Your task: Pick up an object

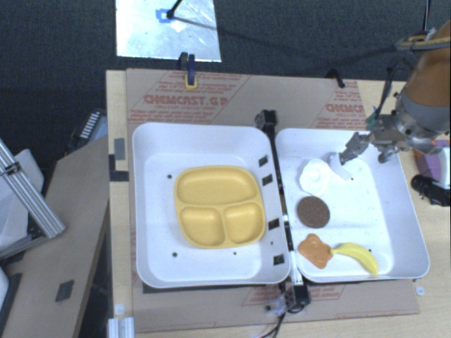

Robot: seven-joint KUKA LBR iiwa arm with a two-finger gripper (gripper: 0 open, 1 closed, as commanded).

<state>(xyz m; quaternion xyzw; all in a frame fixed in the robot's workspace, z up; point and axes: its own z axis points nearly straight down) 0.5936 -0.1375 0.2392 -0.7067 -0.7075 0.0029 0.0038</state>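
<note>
Leftmost on the worktop [120, 210], the left white bin [151, 153] holds a yellow divided plate [218, 206] lying flat near its middle, with one long compartment at the far side and two smaller ones nearer the camera. A row of black clips [271, 182] runs along the seam where the two bins meet. Across that seam, the right white bin [394, 217] carries four small things. A white rounded object [313, 176] lies toward the bin's far left part; just nearer the camera sits a brown round disc [313, 212], close to it but apart. Nearer still, an orange lumpy piece [315, 251] lies by the front left corner, and a yellow banana [358, 256] lies just to its right, the two almost touching. The gripper [349, 153] hangs over the far part of this bin, just right of the white rounded object, tilted down and leftward from the grey wrist [416, 122]. Whether its fingers are apart or together cannot be told, and nothing is seen between them.
</note>
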